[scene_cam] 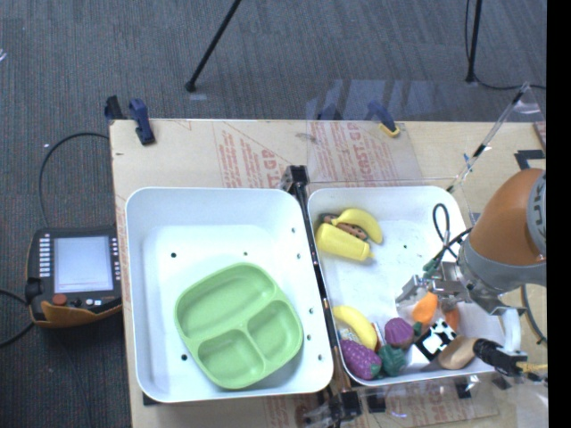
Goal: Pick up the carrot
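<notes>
A green divided plate [238,325] lies in the left bin [147,239].

Dark carpet floor [268,43], tripod legs [219,38]

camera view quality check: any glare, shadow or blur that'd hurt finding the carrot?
Camera view: even, soft lighting, no hard shadows. Both white bins read bright with mild washout on the walls; the clear sheet on the bench shows faint reflections. The image is low-res and soft overall. The carrot is a small orange blob beside the tool, its edges hard to separate from the arm's orange band.
</notes>
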Action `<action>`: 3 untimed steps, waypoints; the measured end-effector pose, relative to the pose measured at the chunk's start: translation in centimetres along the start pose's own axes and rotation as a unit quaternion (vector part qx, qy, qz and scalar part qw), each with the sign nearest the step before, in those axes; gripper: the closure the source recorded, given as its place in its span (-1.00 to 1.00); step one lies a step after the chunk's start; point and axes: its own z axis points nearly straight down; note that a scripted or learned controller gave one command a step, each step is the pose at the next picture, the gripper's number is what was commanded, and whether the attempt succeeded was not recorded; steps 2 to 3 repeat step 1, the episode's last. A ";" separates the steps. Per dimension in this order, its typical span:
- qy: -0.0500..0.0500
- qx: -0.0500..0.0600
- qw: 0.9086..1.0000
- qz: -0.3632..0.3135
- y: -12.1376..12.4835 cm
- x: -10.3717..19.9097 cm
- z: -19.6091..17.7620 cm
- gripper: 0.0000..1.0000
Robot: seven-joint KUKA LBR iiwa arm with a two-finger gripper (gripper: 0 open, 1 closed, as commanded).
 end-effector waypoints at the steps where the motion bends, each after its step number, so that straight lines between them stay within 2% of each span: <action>1: 0.001 0.002 1.000 0.001 -0.1 0.0 -0.9 1.00; 3: 0.001 0.002 1.000 0.001 -0.1 0.0 -0.9 1.00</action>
